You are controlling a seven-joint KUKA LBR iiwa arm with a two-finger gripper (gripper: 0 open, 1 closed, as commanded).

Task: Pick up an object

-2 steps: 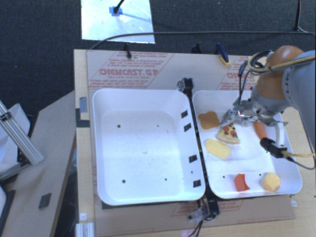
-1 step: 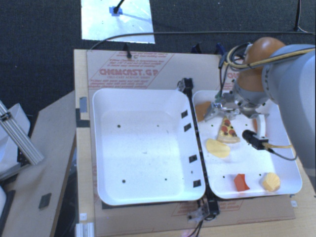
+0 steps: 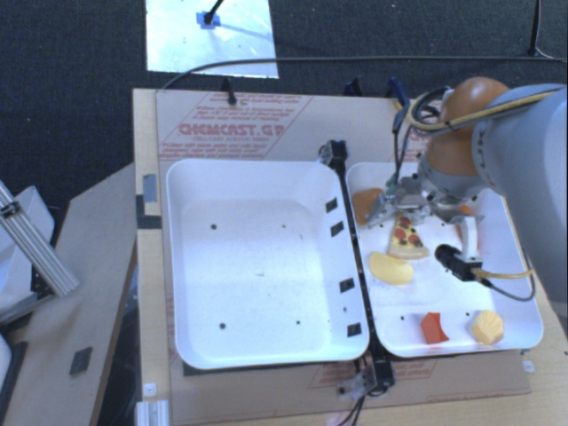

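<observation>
Two white bins on a board, seen from above at a slant. The left bin (image 3: 257, 273) shows us a broad white floor with a few small dark specks, walled by a raised rim all round. A shared ridge (image 3: 346, 247) carrying black clips separates it from the right bin (image 3: 461, 304), where the room is tighter.

The grey arm (image 3: 524, 140) crosses the right bin's far right corner, and its gripper (image 3: 404, 204) hangs low over the far left part of that bin. We cannot tell whether the claw is spread or pressed together, and we see nothing between its tips.

A pizza slice (image 3: 407, 238) lies flat just in front of the gripper, near the ridge. A brown roll (image 3: 365, 204) sits beside the gripper against the ridge, and a yellow lump (image 3: 390, 269) lies just below the slice. A red piece (image 3: 433, 328) and a pale yellow chunk (image 3: 486, 327) rest near the front rim, well apart from the gripper.

The bins stand on a board with red lettering (image 3: 231, 118) over dark carpet (image 3: 71, 60). A shiny sheet (image 3: 209, 25) lies beyond.
</observation>
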